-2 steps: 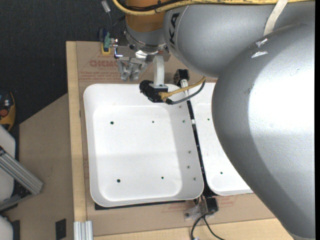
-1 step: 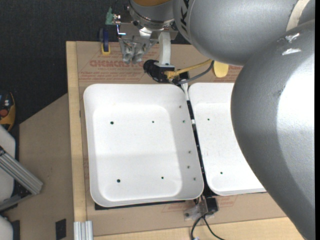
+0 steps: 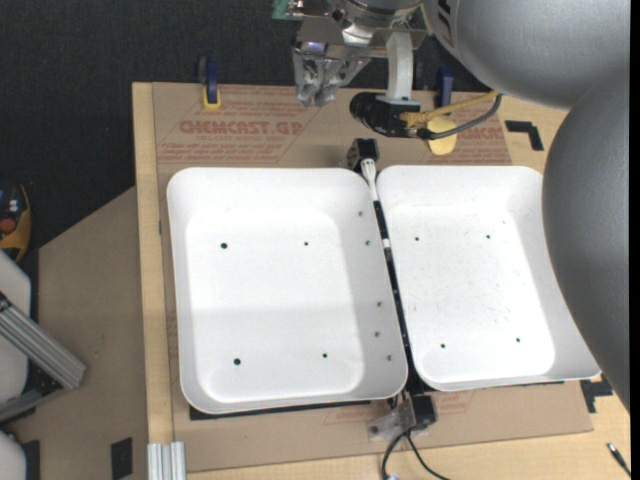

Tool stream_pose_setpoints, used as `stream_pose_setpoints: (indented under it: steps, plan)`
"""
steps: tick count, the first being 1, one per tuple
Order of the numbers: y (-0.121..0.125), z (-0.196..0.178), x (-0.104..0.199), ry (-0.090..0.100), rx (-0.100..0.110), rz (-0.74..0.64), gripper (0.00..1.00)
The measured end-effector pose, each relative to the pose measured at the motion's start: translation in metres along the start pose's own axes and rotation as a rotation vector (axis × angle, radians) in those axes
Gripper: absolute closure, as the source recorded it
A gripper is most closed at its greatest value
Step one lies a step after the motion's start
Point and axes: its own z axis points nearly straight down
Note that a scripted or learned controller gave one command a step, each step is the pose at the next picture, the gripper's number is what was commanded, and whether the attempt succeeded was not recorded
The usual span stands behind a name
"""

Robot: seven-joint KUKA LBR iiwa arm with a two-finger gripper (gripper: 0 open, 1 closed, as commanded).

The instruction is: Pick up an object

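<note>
My gripper (image 3: 318,90) hangs high over the far edge of the bench, just beyond the back rim of the left white bin (image 3: 190,268). It is seen from above and partly blurred against the brown board. I see no object between or beneath it. The right white bin (image 3: 560,308) lies beside the left one, and the grey arm crosses above its right side. In both bins only white floor with small dark dots is visible.
Both bins rest on a brown board (image 3: 240,123) with red lettering. A blue clamp (image 3: 209,81) stands at the board's back edge. A dark seam (image 3: 385,258) runs between the bins. Metal framing (image 3: 40,353) sits at the lower left.
</note>
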Motion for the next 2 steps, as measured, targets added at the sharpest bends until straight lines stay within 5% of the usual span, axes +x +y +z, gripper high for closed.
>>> stream_pose_setpoints:
  steps: [1,2]
  plan:
    - [-0.004,0.092,0.032,-0.002,0.018,-0.008,1.00]
    - [-0.001,0.045,0.000,0.000,0.002,-0.002,1.00]
